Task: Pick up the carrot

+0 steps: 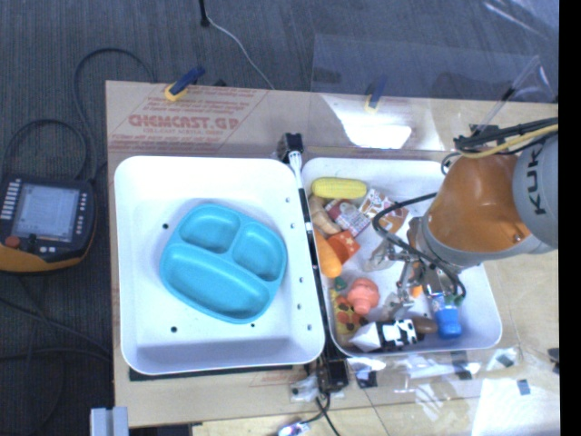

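Carrot (329, 258) lies in the right bin (490, 321) by its left wall — just beside the red packet (342, 242). Gripper (413, 284) hangs well apart, amid 1 clutter of toys; fingers' state — cannot tell. Left bin (136, 243) holds a blue tray (224, 260).

Carrot (329, 260) hemmed between bin wall (309, 243), red packet (343, 244) and pink toy (362, 294); open space above only.

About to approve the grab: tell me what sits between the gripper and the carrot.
The gripper hangs over the right bin; the carrot lies by that bin's left wall. Nothing tall stands between them, but a red packet and a pink toy crowd the carrot.
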You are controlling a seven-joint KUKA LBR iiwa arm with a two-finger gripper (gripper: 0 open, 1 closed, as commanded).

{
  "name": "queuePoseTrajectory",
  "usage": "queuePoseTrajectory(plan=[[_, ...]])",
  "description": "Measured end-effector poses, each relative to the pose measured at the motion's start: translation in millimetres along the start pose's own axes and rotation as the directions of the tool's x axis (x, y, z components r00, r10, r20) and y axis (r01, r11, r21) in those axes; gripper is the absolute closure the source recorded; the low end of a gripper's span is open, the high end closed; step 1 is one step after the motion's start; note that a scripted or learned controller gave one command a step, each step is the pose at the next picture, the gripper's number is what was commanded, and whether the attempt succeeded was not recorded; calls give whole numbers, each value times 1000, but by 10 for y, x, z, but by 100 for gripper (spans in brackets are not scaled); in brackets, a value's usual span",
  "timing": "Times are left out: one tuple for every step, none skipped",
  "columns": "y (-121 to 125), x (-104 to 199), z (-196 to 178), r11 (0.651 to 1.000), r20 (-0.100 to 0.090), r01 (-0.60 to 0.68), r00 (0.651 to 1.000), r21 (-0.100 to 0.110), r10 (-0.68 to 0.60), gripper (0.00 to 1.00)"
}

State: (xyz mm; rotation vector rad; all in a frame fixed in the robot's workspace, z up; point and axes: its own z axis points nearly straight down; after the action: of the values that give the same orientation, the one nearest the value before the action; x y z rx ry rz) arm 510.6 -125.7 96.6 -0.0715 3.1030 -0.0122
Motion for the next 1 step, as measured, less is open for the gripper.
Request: queuePoseTrajectory(plan=[[7, 23, -89, 1000, -13, 0, 1000, -2, -1, 100]])
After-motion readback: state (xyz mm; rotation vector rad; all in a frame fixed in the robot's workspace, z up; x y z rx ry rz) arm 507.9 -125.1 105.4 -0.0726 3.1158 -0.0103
